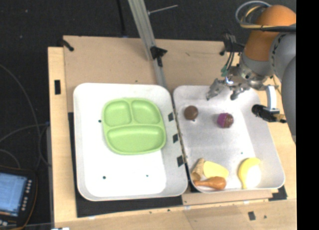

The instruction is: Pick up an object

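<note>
Overhead, the claw (224, 92) hangs spread and holding nothing — near a round purple ball (225, 120).

On my desk (60, 139) two bins sit side by side. The left bin (89, 174) holds a divided plate (133, 126). In the right bin (259, 144), a ball (191, 113) lies left of a plum (225, 120); a carrot (213, 183) and lemon (249, 172) lie at the near edge. My pincer (227, 90) hangs over the far edge.
</note>
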{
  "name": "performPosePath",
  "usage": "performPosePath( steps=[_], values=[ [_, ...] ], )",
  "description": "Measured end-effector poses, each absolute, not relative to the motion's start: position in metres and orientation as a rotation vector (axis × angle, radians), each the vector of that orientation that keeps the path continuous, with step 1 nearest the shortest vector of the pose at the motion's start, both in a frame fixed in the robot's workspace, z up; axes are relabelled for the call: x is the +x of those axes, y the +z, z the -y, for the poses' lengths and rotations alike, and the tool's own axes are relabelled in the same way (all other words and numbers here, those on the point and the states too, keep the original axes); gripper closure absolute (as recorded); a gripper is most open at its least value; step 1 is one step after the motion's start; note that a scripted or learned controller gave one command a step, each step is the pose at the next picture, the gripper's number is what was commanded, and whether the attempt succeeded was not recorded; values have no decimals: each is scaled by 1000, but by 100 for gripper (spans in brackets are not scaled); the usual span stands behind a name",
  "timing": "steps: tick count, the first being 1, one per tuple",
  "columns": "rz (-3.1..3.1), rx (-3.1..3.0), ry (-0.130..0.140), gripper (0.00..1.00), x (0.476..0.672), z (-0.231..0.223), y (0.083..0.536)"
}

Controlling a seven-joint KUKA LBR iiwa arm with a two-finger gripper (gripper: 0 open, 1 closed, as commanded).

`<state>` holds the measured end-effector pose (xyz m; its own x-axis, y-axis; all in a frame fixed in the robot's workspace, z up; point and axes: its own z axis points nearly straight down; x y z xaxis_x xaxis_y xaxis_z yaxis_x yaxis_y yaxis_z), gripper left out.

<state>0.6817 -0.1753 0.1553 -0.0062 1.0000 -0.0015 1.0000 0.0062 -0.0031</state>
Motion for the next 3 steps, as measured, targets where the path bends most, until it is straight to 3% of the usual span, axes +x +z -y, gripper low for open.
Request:
performPosePath(
  steps=[1, 2, 3],
  values=[
    [2236, -2217, 1, 100, 684, 177, 171],
    [2233, -2222, -6, 100, 681, 179, 236],
    [2227, -2218, 3, 100, 681, 181, 218]
  ],
)
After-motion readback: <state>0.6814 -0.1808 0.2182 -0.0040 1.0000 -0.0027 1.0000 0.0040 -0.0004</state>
